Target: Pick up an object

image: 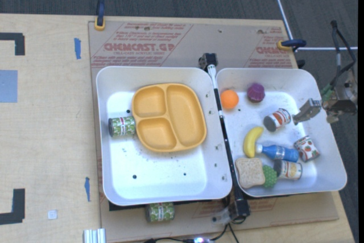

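Lowest in your view, a green-labelled can (160,212) lies on its side on the bench, just outside the left bin's (114,179) front rim. Inside that bin you have a yellow divided plate (169,116), with a second green can (121,126) touching its left edge.

Right bin (333,171), your pick candidates:
- toast slice (249,172), front left corner, a green piece (269,178) just beside it
- banana (251,141), upright-ish near the middle
- blue bottle (278,152), lying beside the banana
- yellow-labelled can (289,170), near the front
- red-and-white can (307,148), toward the right wall
- another red-labelled can (277,120), tipped over
- orange (229,99) and purple fruit (256,92), at the back

Gripper (310,111) sits over the bin's right side, near the tipped can; you cannot tell how far apart its fingers are, and nothing shows between them.
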